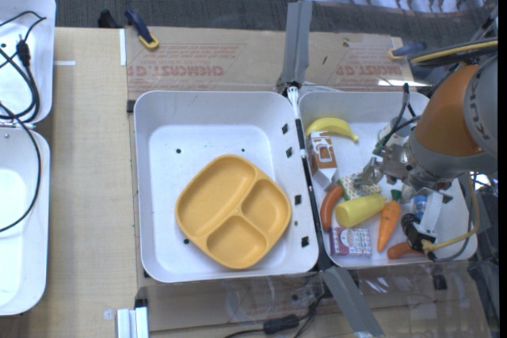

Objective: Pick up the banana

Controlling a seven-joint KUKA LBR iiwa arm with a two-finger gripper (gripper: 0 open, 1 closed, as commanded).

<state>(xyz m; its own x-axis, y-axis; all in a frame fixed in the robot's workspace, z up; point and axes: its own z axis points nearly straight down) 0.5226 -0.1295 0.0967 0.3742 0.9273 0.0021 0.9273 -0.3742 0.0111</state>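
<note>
Banana (333, 127) is lying free in the right bin (372, 111), near its far-left corner, just beside the wall shared with the left bin; nothing is touching it from above. Just nearer than it, a small brown carton (322, 154) is lying along that same wall. Further toward the near edge, an orange carrot (331, 206), a yellow cylinder-shaped item (360, 210), a second carrot (387, 224) and a pink-and-white packet (352, 241) are crowding the bin's middle and near side. The hand (371, 176) is hovering over that clutter, near the bin's centre, apart from the banana; cannot tell how the hand is set, it is too small and tangled with cables. The grey arm with orange band (455, 119) is reaching in over the right wall. Left bin (150, 170) is holding a yellow divided plate (233, 210).

Progress, judging: grasp not yet made, banana unlifted. Left to do: shift toward the far-left corner, close on the banana, lift.
</note>
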